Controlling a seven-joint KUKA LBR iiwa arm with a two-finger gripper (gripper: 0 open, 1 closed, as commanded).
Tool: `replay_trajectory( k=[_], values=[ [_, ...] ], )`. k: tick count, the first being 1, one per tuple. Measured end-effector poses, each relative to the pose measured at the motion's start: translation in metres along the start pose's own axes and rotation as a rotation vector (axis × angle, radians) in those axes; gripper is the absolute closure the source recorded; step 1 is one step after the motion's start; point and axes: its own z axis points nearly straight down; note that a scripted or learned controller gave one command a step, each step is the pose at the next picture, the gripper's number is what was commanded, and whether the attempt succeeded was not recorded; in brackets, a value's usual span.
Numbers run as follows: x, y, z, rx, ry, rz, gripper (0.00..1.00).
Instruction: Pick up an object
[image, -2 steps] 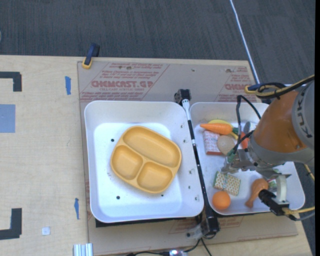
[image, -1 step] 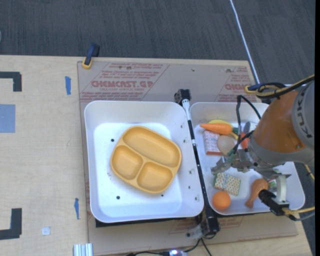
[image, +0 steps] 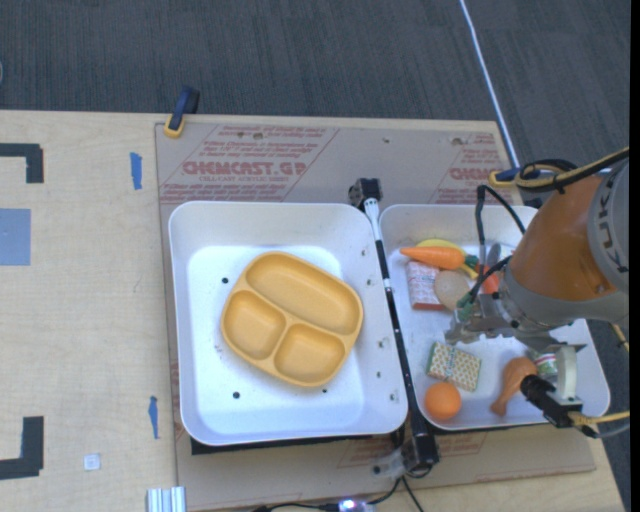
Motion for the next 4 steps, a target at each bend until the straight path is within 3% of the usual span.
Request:
replay_trajectory(
  k=[1,2,3,4],
  values=[
    [0.000,0.000,0.000,0.000,0.000,0.000,0.00],
    [-0.002,-0.021,0.035,0.024,-0.001,0.002,0.00],
    [-0.003,-0.020,0.025,0.021,-0.002,0.002,1.00],
    [0.095,-0.019,-0.064,0.027,0.000,0.001,1.00]
  ],
)
